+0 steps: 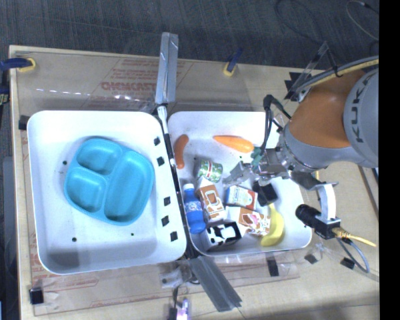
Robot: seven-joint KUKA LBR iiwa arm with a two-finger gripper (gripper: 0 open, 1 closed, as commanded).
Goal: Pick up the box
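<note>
Approach step, grasp not yet made; gripper (259, 173) sits low in the right bin (217, 120), over the clutter, arm coming in from the right; cannot tell from this slanted top view whether it is released or clenched, and nothing shows as held. Likely target box (241, 196), small white-green carton, lies just below the gripper tip, near the bin's middle; a brown box (211, 201) sits just left of it, a red-white packet (256, 221) just below. Crowded neighbours: banana (275, 227) to the right, blue bottle (194, 209) left, green can (211, 171) above-left, carrot (233, 143) and sausage (180, 151) further up; left bin (47, 129) holds a blue divided tray (110, 179). Next move, as I judge: centre over one box, descend, close on its narrow sides without snagging the neighbours, then lift.
</note>
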